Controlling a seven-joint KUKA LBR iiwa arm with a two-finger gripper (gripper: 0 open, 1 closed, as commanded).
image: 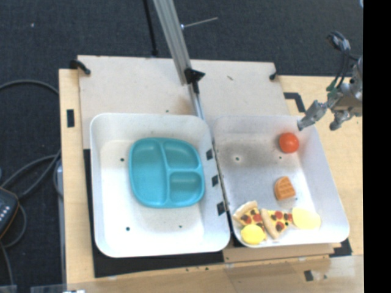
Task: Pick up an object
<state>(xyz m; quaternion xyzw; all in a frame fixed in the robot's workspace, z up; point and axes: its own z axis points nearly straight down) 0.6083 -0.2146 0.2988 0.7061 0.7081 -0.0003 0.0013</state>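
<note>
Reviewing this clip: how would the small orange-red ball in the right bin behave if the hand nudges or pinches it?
The orange-red ball looks round and smooth, so it would probably roll when nudged. It sits alone on the right bin floor, with nothing nearby to stop it. A pinch might squirt it sideways.

Two white bins (104, 163); the left one carries a turquoise divided plate (165, 171). At three o'clock sits an orange-red ball (289, 142); toward five o'clock a tan bread piece (285, 188), yellow lemon (306, 219), and red-dotted yellow pizza slices (273, 220).

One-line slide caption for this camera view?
Two-finger gripper open above right white bin's far corner, near round orange ball; blue divided plastic plate in left white bin.
</note>
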